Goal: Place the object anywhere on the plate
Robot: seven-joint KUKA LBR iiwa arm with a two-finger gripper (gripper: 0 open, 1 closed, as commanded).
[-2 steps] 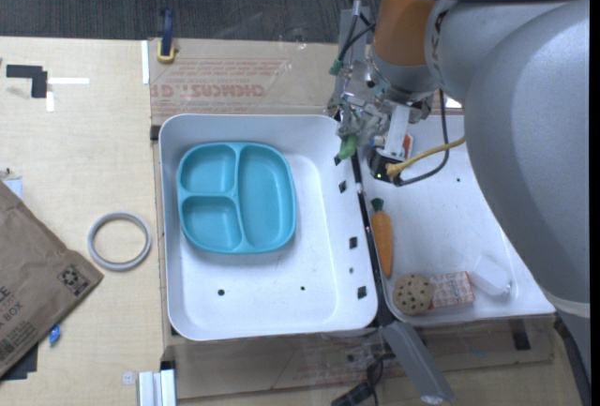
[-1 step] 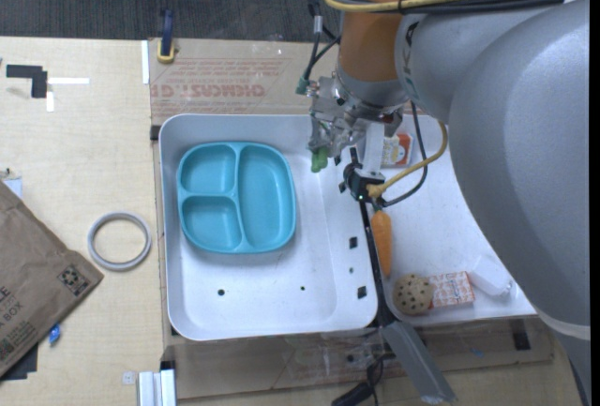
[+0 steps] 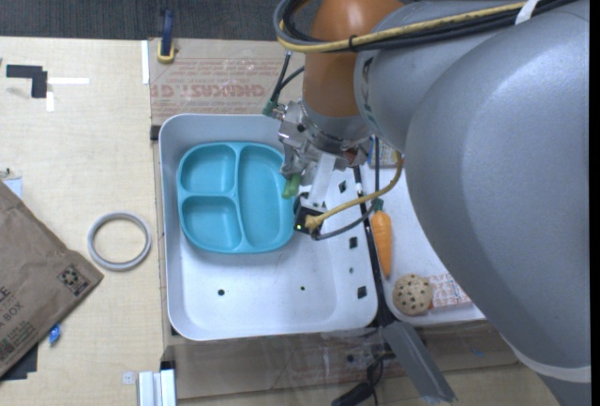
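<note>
A blue three-compartment plate [image 3: 234,198] lies in the left white bin [image 3: 253,301], toward its back. My gripper [image 3: 292,177] hangs over the plate's right rim, reaching in from the right. A small green object [image 3: 290,187] shows between its fingertips, just above the rim of the plate's right compartment. The gripper is shut on it. Most of the object is hidden by the gripper body.
An orange carrot [image 3: 380,240] and a tan speckled ball [image 3: 411,294] lie in the right bin, mostly covered by the arm. A grey tape ring [image 3: 119,239] and a brown cardboard piece [image 3: 33,282] sit on the bench to the left.
</note>
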